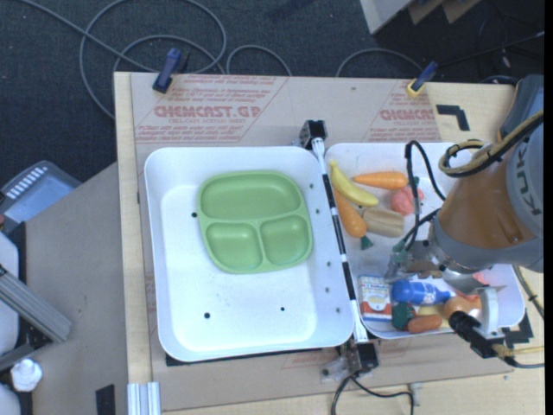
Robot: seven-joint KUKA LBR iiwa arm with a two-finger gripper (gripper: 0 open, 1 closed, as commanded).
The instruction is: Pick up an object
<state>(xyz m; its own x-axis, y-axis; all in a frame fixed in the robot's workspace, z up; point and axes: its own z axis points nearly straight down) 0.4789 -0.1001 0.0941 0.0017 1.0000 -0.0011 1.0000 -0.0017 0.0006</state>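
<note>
Pincer (403, 262) work comes first: it hangs low inside the right bin (380, 152), under the bulky orange-banded wrist, and you cannot tell from this slanted view whether it is released or clenched, nor whether anything sits in it. Nothing shows as lifted, so treat the pick as not yet made. Candidates lie close around it: a blue object (421, 293) just below and to the right, a small carton (374, 296) just below and to the left, and a pale beige piece (384, 222) a little above. Choose one of these rather than reaching across the pile, come straight down so you straddle a single item, and keep off the bin wall and the divider on the left, since crowded neighbours could wedge in or tip the target away. Count what you have: two white bins; one green divided tray (255, 220), well to the left in the left bin (164, 258); in the right bin, one banana (352, 188), one carrot (381, 180), one pink piece (402, 201), one orange piece (352, 219), one beige piece, one carton, one blue object, and a few small green, red and orange bits below it that are too jumbled to number surely.
</note>
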